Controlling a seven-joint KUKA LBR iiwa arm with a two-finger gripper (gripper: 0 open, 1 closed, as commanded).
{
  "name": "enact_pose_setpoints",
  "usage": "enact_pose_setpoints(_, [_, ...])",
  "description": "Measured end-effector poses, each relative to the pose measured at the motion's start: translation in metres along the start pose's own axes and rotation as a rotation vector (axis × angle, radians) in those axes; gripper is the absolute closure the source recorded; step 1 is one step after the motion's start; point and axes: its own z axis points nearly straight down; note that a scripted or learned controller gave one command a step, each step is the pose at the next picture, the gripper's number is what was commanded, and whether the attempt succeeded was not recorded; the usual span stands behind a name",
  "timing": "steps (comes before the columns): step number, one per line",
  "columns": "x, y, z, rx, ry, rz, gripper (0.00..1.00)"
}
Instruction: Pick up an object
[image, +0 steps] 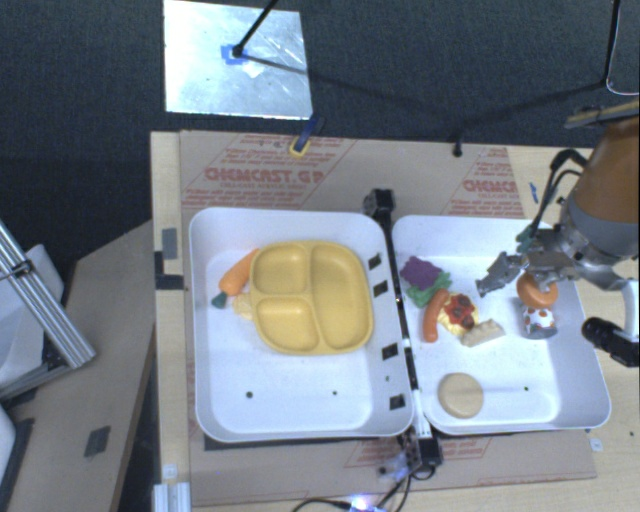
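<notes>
Seemingly nothing has been lifted yet: no object is seen between the jaws, so the pick is judged still to be done. The candidates lie in the right bin: a purple piece by the divider, a sausage just below it, a red-and-yellow item touching a pale wedge, a tan disc nearer the front wall, an orange item and a small speckled piece beneath it. The gripper is held over the bin's rear part, between the purple piece and the orange item, apart from both; whether its jaws are wide or narrow cannot be told, since they are seen as one dark, blurred shape. How high it is held over the bin floor cannot be judged from this slanted view either. The orange item is partly covered by the wrist, and the arm is cut off at the right. In the left bin a yellow tray is set, with a carrot touching its left rim; a small pale thing under that rim is too hidden to name.
</notes>
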Motion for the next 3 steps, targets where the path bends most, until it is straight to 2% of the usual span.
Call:
enact_pose_setpoints(1, [0.000,0.002,-0.007,-0.013,-0.002,-0.003,0.00])
enact_pose_setpoints(3, [-0.007,0.015,0.084,-0.009,-0.001,-0.001,0.00])
